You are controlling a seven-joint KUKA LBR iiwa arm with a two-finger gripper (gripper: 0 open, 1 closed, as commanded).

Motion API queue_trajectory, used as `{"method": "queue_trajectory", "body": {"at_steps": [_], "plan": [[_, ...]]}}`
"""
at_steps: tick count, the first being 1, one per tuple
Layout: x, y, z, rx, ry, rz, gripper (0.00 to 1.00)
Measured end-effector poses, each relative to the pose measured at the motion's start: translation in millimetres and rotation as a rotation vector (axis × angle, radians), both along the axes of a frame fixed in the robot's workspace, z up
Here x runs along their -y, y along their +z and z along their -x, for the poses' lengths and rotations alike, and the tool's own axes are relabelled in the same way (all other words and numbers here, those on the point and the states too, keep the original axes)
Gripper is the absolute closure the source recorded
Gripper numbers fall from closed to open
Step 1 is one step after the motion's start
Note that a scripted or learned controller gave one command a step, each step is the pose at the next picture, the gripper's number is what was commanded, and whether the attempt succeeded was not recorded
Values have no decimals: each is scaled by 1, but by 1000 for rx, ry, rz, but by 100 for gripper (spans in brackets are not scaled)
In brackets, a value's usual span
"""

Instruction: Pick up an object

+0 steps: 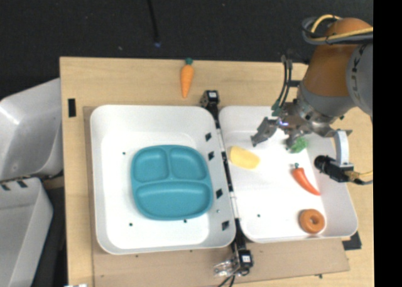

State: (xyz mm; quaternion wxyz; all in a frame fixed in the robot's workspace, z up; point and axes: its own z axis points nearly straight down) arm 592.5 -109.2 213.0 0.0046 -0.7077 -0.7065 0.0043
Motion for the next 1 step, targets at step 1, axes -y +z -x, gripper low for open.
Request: {"method": "queue_trajectory", "body": {"at_steps": [1], "plan": [[0, 7, -3, 14, 3, 2, 0]]}}
